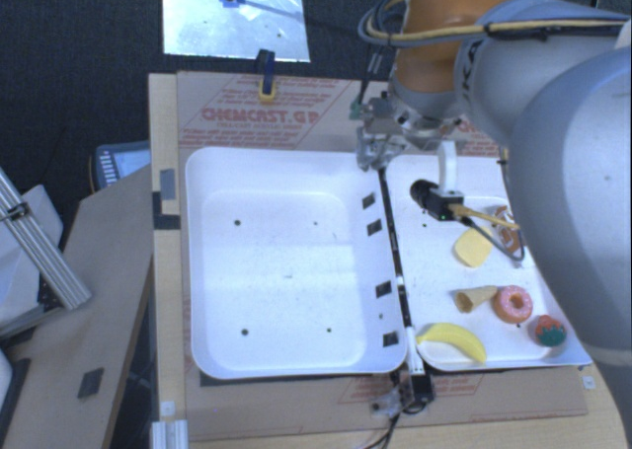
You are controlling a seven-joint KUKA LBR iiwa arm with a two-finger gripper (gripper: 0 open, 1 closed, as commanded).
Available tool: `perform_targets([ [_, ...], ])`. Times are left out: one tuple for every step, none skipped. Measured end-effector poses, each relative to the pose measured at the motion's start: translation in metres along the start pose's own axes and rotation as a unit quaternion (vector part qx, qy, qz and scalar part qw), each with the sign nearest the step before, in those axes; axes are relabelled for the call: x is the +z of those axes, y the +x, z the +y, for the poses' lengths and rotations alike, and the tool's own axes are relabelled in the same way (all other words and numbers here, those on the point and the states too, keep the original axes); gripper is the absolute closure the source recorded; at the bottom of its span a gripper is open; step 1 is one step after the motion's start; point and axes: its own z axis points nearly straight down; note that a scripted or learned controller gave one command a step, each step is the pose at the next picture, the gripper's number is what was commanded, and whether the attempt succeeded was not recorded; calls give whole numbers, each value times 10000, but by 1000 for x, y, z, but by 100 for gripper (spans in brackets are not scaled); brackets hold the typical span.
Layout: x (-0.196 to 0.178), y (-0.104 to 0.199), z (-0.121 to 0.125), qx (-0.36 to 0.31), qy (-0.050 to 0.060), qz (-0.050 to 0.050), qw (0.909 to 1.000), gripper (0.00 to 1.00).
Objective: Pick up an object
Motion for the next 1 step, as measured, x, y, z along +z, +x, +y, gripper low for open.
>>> perform_targets([
  [-30,1,0,2,1,0,10000,100],
])
